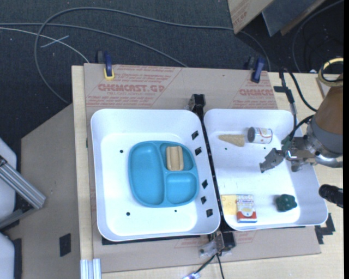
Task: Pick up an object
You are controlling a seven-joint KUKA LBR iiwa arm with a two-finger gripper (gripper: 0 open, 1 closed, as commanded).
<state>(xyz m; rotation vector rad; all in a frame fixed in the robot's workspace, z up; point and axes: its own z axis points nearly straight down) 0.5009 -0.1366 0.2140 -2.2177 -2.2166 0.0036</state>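
Four loose items lie in the right bin (pixel 305 218): small can (pixel 259 135), tan wedge (pixel 233 140), red-and-yellow box (pixel 246 208), green lump (pixel 285 202). Tool (pixel 282 159) hovers between them, fingers spread, pinching nothing. Counter (pixel 82 163) is cardboard-covered; cables cross dark floor (pixel 43 60).

Dark carpet floor (pixel 43 71) left of and above claw (pixel 281 158), thin cables (pixel 60 32) trailing across; cardboard box (pixel 256 12) overhead; metal rail (pixel 19 182) far left.
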